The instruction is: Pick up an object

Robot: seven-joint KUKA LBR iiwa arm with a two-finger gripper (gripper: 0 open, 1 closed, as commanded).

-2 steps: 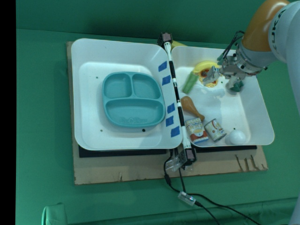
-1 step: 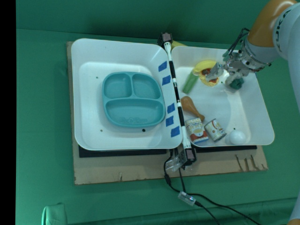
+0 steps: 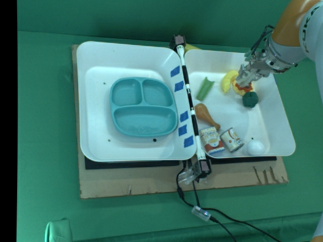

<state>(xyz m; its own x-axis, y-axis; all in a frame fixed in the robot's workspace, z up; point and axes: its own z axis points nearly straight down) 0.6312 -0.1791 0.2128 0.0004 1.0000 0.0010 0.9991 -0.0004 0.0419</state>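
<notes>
The right white bin [image 3: 282,130] holds several small objects: a green stick [image 3: 205,88], a yellow banana-like piece [image 3: 228,80], a dark green lump [image 3: 250,99], a brown drumstick [image 3: 207,116], a small box [image 3: 212,140], a can [image 3: 231,139] and a white egg [image 3: 255,147]. My gripper [image 3: 246,82] hangs low over the back of this bin, just right of the yellow piece and above the dark green lump. A small red and orange item [image 3: 243,89] lies right under its tip.
The left white bin [image 3: 96,84] bears a teal divided plate [image 3: 143,107]. A divider with blue tape marks [image 3: 184,110] runs between the bins. Cables [image 3: 202,213] trail off the front of the cardboard base. Green cloth surrounds the bench.
</notes>
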